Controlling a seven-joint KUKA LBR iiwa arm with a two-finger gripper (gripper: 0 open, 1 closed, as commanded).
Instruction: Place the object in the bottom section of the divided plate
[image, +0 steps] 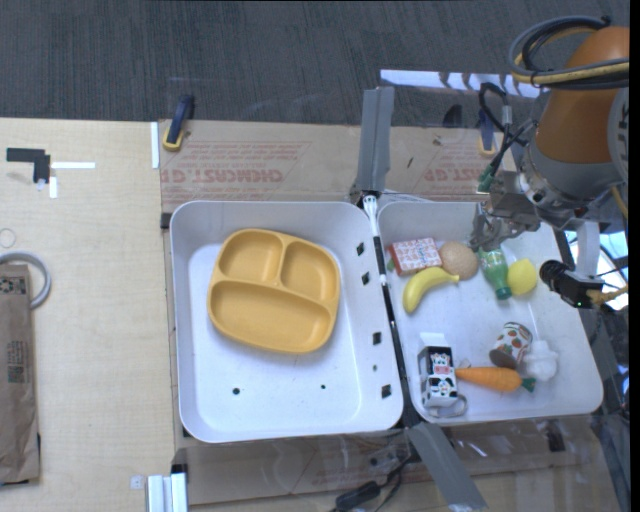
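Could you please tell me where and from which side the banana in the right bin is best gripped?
Probably at the middle of the banana, from straight above, fingers closing across its narrow width. It lies flat and curved, with a red packet close along its upper side, so clearance there looks tight.

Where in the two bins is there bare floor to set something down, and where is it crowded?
Left bin: bare floor below and right of the yellow divided plate, whose sections are bare too. Right bin: crowded along the top by snack packet, banana, green bottle and lemon; a bare patch lies mid-bin, above the carrot.
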